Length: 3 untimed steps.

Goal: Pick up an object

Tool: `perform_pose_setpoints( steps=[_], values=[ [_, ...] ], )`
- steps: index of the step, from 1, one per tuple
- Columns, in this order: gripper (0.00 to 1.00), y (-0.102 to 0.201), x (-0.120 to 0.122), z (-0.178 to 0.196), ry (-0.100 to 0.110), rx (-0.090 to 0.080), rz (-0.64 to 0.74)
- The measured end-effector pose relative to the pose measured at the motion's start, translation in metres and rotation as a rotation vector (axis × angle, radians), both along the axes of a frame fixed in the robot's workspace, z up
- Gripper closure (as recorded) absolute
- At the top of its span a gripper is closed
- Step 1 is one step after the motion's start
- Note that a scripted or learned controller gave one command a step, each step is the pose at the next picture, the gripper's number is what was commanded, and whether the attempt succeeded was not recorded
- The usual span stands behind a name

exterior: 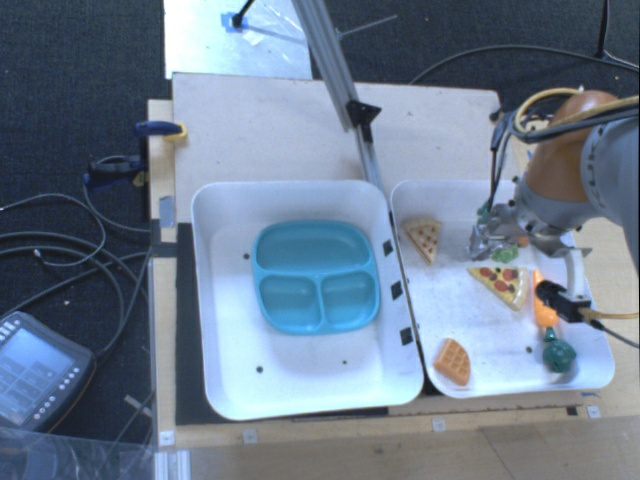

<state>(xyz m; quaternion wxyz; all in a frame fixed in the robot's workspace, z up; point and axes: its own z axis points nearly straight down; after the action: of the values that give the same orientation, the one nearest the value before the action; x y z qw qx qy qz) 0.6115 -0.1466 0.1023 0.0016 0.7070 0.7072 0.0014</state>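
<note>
My gripper (487, 247) hangs low in the right bin (450, 196), near its middle, just above the upper left end of a pizza slice with toppings (501, 282). A small green piece (505, 254) lies right beside the gripper. A plain pizza wedge (424, 238) lies to the left of the gripper. A waffle (452, 361) rests near the bin's front wall. An orange piece (545, 304) and a dark green broccoli-like toy (558, 354) sit at the right side.
The left bin (225, 288) holds a blue three-compartment plate (316, 274). A slanted metal pole (330, 58) crosses the bench above the wall between the bins. Cables and a pendant (35, 368) lie on the floor at left.
</note>
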Motion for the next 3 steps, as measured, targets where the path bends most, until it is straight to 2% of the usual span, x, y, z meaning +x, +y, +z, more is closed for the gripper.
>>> perform_pose_setpoints(
  steps=[2, 3],
  values=[
    [1.0, -0.009, 0.006, 0.128, -0.005, -0.002, 0.004],
    [1.0, -0.009, 0.008, 0.174, -0.003, -0.001, 0.006]
  ],
)
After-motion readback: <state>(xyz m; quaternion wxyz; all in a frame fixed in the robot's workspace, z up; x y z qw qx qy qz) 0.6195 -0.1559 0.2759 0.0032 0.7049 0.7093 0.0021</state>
